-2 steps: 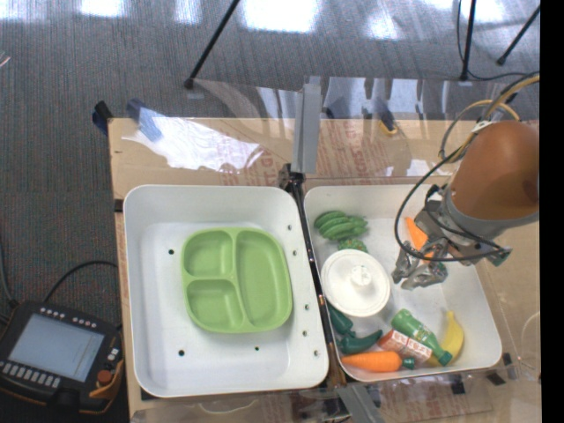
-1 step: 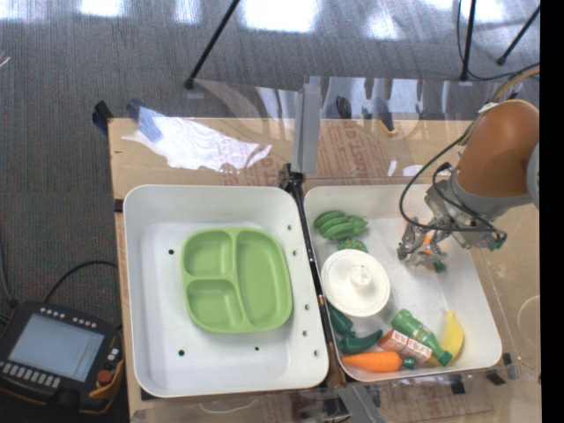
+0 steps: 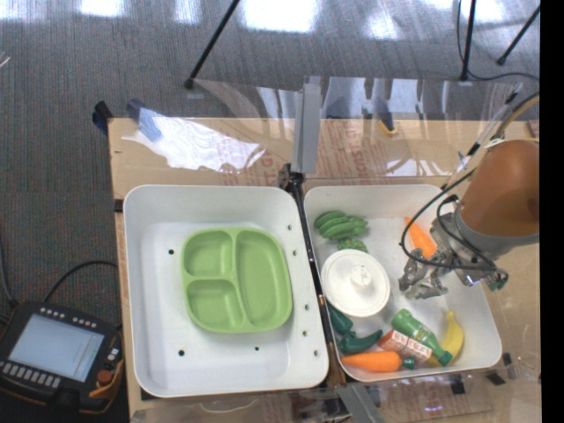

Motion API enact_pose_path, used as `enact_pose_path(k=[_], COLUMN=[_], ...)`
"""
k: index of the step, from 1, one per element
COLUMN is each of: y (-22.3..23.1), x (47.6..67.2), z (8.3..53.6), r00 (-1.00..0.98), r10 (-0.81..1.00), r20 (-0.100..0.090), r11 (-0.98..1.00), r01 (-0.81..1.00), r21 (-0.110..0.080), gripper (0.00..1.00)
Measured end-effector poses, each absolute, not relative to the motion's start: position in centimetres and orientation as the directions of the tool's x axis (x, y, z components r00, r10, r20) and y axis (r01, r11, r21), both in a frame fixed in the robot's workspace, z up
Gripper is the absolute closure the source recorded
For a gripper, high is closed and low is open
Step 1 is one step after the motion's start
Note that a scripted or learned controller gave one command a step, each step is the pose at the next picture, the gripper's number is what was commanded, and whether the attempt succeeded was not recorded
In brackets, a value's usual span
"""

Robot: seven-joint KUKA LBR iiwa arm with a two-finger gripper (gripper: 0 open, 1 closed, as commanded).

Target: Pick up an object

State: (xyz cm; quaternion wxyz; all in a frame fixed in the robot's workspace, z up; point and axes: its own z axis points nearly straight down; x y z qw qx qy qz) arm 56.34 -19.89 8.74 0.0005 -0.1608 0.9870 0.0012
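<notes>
In the camera view, the gripper [image 3: 426, 282] hangs over the right bin [image 3: 388, 196], low above its floor, with the orange band of the arm [image 3: 502, 196] looming above and behind it. How far its fingers are spread I cannot tell from this slant (the metal parts run together into one grey cluster), and nothing shows between them, so I judge it to carry nothing.

Around it lie the candidates. Just beside it on the view's left sits a white lidded pot [image 3: 355, 282]. Just above it in the view, partly hidden by the wrist, is an orange carrot-like piece [image 3: 420, 236]. Below it lie a green bottle [image 3: 420, 331] with a red label, and a yellow banana [image 3: 453, 335] a little to the lower right. Further off, beyond the pot, are green pea pods [image 3: 342, 226]; at the bin's near edge lie a second carrot [image 3: 377, 361] and a dark green vegetable [image 3: 352, 337]. Well apart to the left, the left bin [image 3: 150, 324] holds a green divided plate [image 3: 236, 279].

The step in hand looks like the approach or descent before a grasp: no object is lifted yet. The next move calls for settling on one target, probably the orange piece or the bottle nearest the tool, centring over it, and closing without nudging the pot.
</notes>
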Motion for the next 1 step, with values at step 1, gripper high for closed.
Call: enact_pose_path(k=[1], y=[-19.85], x=[56.37], z=[8.74], r00=[-0.948], r10=[-0.319], r20=[-0.002], r11=[0.948], r01=[-0.319], r21=[0.002], gripper=[0.0])
